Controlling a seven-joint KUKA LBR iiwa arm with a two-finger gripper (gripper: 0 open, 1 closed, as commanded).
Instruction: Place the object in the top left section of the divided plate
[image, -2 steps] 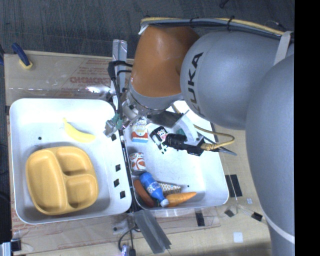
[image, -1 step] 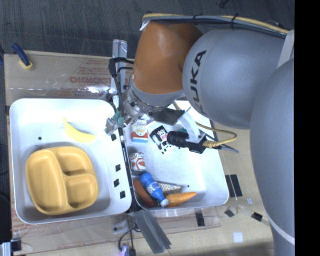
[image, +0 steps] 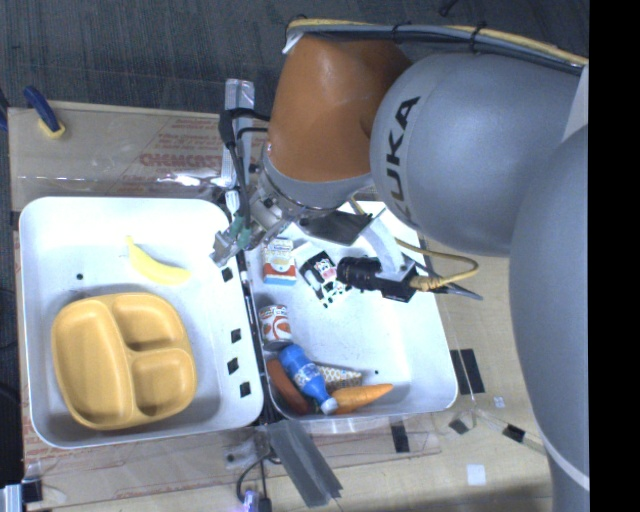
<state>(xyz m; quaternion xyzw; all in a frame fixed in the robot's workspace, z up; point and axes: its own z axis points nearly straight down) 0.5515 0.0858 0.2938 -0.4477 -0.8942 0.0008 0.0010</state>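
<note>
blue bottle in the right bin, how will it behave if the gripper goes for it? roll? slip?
The blue bottle lies on its side, so its round body would probably roll if nudged. Its shiny surface looks smooth, likely slippery between fingers. It is wedged among the carrot and a brown item, so a push may shift those too.

Two bins sit side by side on the table. In the left bin, a divided plate lies near the front left corner, and a banana lies behind it. In the right bin, a bottle and carrot lie along the front edge, with a can just behind them and a carton farther back.
</note>
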